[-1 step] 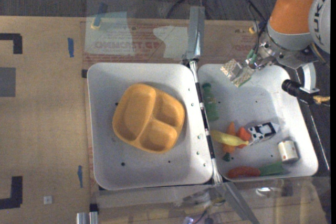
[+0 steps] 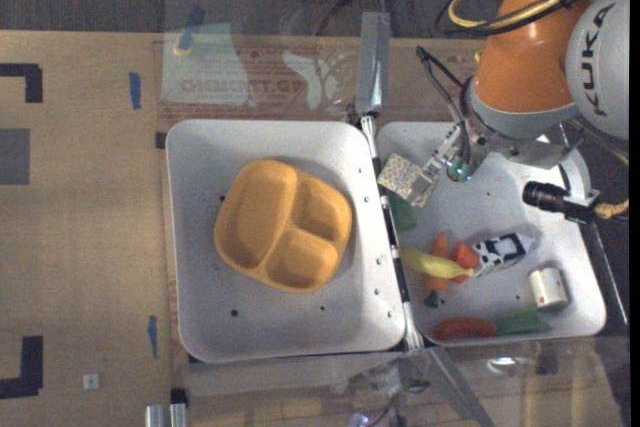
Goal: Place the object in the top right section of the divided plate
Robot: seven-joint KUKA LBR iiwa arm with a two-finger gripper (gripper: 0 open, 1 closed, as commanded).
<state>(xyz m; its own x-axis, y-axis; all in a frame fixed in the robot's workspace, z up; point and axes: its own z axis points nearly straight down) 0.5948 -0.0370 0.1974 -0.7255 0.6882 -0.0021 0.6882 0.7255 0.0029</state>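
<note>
Arm point(image 2: 530, 55) in from 3 o'clock, and the gripper point(image 2: 438, 171) hangs over the right bin point(image 2: 495, 205), up around that bin's 10 o'clock. Right at the gripper's 8 o'clock is the patterned block point(image 2: 403, 177), tilted and seemingly touching the tool's tip (gripped or merely beside it, I cannot tell, nor whether the tool is spread or pressed together). At the block's 6 o'clock, just beside it, there's a green piece point(image 2: 403, 212). Over in the left bin point(image 2: 200, 165), the orange divided plate point(image 2: 283, 225) lies near the middle, well apart from the block, out at its 8 o'clock. Rest of the right bin: a yellow banana point(image 2: 430, 263) and a carrot point(image 2: 463, 258) near the centre, a black-and-white cow toy point(image 2: 497, 252) just at their 3 o'clock, a white cylinder point(image 2: 547, 287) toward 4 o'clock, and a red piece point(image 2: 463, 326) with a second green piece point(image 2: 520, 321) along the 6 o'clock edge
</note>
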